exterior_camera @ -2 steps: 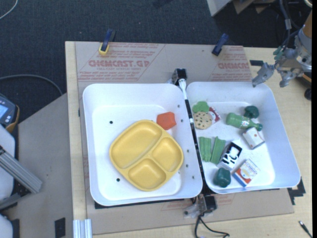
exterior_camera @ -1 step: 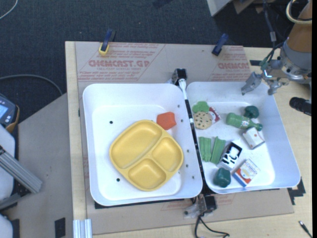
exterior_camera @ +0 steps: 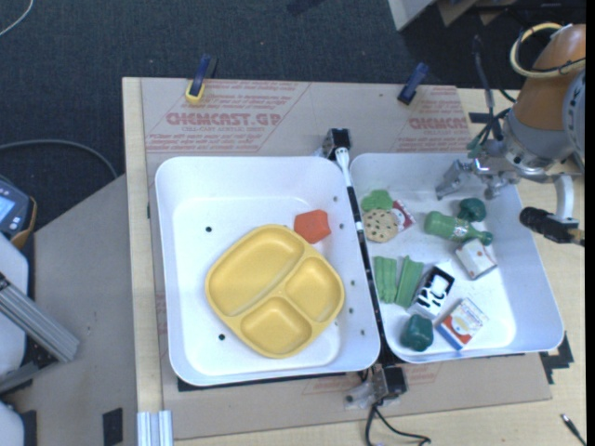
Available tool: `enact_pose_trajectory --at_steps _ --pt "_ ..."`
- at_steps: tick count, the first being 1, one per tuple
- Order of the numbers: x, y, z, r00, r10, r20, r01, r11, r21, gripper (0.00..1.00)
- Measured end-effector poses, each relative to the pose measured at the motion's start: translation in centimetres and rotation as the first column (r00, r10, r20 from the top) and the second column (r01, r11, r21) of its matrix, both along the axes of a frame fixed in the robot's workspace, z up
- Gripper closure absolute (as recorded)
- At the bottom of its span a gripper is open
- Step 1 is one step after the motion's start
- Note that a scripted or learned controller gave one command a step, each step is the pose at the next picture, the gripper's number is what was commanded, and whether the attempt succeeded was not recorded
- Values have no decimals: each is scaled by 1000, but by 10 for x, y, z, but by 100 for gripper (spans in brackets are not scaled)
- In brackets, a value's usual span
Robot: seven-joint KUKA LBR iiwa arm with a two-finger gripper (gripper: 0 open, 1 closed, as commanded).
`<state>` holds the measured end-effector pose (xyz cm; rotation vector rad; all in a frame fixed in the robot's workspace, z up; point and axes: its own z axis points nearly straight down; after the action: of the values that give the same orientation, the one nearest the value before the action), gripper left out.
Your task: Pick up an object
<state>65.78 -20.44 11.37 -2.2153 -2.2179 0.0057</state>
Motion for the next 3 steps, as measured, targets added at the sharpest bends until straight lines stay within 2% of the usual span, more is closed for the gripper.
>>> enact_pose_trajectory --at_steps 1,2,3 --pt "0 1 -31 1000 1 3 -1 1000 -1 0" --pt "1 1 -17 1000 2 9 -2 1000 -4 100" --pt "5 -4 47 1000 -1 16 1 1000 -6 100"
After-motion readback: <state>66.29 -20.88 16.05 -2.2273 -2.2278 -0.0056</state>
